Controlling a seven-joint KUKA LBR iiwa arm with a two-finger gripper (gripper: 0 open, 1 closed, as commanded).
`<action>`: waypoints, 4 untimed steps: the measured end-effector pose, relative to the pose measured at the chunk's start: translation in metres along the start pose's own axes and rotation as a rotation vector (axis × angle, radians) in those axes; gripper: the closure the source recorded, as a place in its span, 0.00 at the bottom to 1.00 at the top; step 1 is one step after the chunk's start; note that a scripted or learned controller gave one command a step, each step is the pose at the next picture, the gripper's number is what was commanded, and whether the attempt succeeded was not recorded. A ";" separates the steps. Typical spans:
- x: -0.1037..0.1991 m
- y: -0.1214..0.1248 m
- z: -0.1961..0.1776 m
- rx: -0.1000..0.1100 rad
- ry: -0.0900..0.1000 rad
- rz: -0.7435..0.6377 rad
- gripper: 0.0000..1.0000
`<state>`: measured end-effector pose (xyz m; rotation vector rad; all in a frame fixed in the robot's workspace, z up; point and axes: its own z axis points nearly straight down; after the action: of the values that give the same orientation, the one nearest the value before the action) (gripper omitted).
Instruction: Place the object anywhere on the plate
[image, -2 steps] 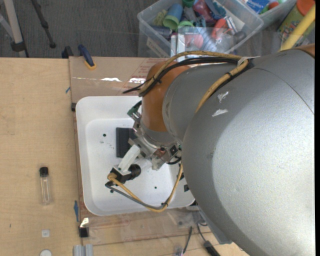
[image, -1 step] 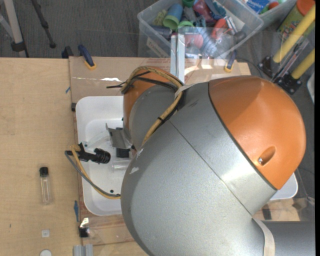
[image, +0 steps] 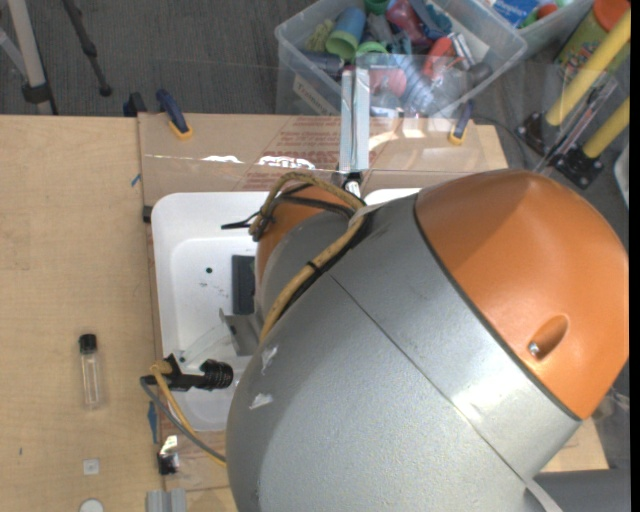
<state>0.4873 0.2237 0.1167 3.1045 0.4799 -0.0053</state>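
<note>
Camera view: my arm (image: 430, 360) covers most of the white bin (image: 190, 255), with my claw (image: 240, 335) down inside it, its width I cannot tell. A dark flat object (image: 243, 283) lies in the bin just beside the claw

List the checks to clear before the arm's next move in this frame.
1. Location of the plate: cannot tell; the arm covers most of both bins.
2. Whether the object is in the gripper: cannot tell.
3. The left white bin sits in place on the bench: ok.
4. The glass vial lies on the bench outside the bin, apart from the arm: ok.
5. View good enough to judge placement: not ok; the arm blocks it.
</note>
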 end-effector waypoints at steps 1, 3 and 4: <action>0.088 0.028 -0.171 -0.002 0.006 -0.026 1.00; 0.037 0.036 -0.070 0.000 -0.001 -0.109 1.00; -0.004 0.000 0.009 -0.001 0.001 0.109 1.00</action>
<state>0.4836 0.2230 0.1073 3.1253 0.3095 -0.0040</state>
